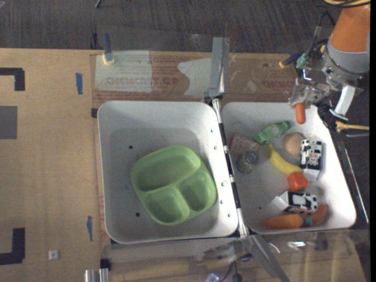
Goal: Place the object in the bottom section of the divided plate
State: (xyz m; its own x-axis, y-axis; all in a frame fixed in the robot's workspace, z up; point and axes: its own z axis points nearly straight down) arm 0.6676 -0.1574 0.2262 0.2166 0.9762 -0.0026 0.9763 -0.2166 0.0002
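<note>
Carrot [283, 221] in bin; tool [301, 111] grips orange stick [301, 114].

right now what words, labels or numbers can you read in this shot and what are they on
Brown cardboard behind the bins: a line of reddish print, too blurred to read.
Two black-and-white cartons in the right bin: markings too small to read.
Nothing else legible.

The arm [351, 28] enters from the upper right, its orange band directly above the wrist. The gripper [301, 111] points downward, fingers closed on a small orange object [301, 114].
</note>
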